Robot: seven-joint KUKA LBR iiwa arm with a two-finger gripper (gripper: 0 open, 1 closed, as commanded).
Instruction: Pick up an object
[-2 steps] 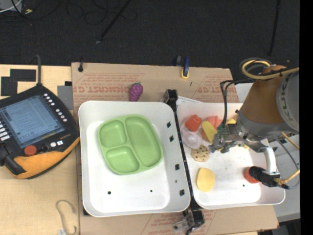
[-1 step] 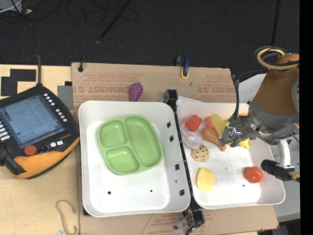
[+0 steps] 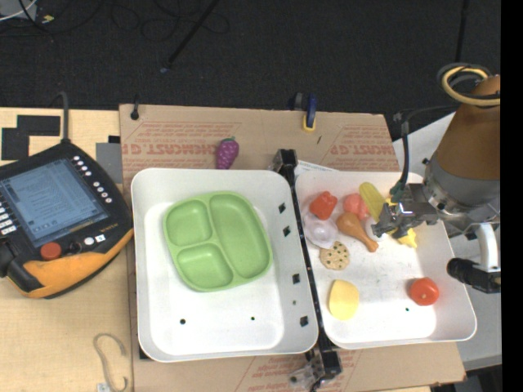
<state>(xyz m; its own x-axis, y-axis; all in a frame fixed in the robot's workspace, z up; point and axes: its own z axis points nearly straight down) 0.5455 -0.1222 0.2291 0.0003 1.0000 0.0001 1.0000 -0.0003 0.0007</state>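
Right white bin (image 3: 458, 321), claw (image 3: 391, 221) over yellow piece (image 3: 406, 238) (partly hidden), grip unclear

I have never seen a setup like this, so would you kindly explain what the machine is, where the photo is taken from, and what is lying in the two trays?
This is one photo from a fixed camera above a bench, looking down at a slant. The grey machine entering from the right is a robot arm; its pincer hangs over the right bin, low among the toys. I cannot tell whether it grips anything. That bin holds toy food: a drumstick, a cookie, a lemon, a tomato, a red pepper and a yellow piece. The left bin holds a green divided plate. A purple toy lies on the cardboard behind, and a handheld control tablet sits at the left.
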